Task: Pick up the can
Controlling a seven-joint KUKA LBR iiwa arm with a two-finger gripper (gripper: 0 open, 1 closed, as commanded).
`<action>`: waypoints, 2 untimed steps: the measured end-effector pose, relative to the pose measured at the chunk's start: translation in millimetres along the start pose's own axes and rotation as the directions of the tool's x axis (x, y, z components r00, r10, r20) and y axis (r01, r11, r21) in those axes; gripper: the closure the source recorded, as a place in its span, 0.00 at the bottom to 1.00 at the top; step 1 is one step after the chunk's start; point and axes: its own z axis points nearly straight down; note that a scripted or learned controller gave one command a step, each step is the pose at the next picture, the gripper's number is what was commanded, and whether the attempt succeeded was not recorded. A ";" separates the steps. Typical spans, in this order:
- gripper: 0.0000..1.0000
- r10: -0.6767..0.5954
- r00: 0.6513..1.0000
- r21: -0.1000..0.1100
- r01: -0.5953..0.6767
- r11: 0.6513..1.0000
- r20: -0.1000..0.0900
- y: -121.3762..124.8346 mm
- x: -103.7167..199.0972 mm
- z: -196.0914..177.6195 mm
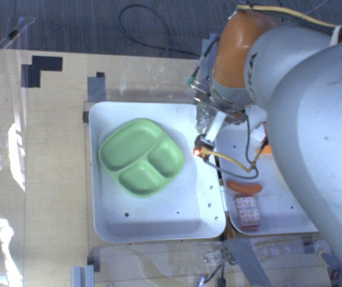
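Observation:
A small red-and-white patterned object that looks like the can [247,212] lies at the front of the right bin [290,220]. My gripper [207,119] hangs over the wall between the two bins, near their back edge, well behind the can and slightly to its left. The big grey arm with its orange band covers most of the right bin.
A green divided plate [141,156] sits in the left bin [159,223]. In the right bin a reddish sausage [244,188] lies just behind the can, and part of an orange object [266,149] shows beside the arm.

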 end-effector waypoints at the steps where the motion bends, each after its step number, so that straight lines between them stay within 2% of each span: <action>1: 1.00 -0.153 0.988 -0.003 0.153 0.988 0.001 60.4 -19.7 -23.9; 2: 1.00 -0.043 0.999 -0.006 0.043 0.999 -0.001 28.2 0.7 -104.0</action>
